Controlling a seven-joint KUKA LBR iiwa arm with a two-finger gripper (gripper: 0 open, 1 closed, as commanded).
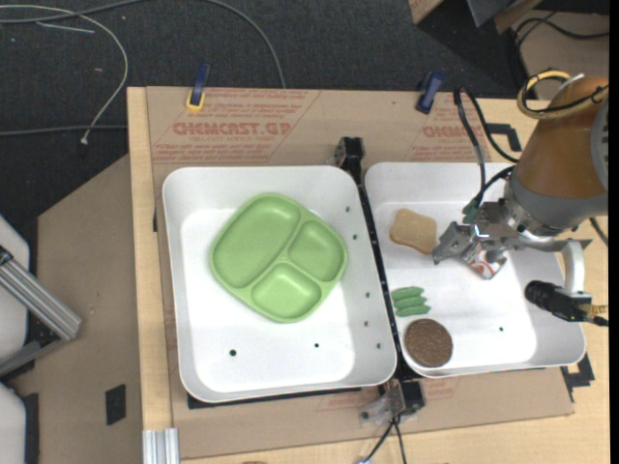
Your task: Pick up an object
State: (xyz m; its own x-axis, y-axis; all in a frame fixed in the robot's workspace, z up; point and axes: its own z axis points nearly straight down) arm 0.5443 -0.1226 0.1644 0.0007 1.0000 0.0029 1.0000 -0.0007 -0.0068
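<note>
The gripper (471,246) is hovering in the right bin (513,356), its fingers closing on a small red-and-white object (486,263). A tan bread piece (414,230) is lying just left.

The left bin (184,259) holds a divided plate (279,256), while in the right bin (513,341) a bread piece (414,230) lies far, pea pods (409,301) nearer, and a round patty (427,342) nearest (all along its left side).
</note>
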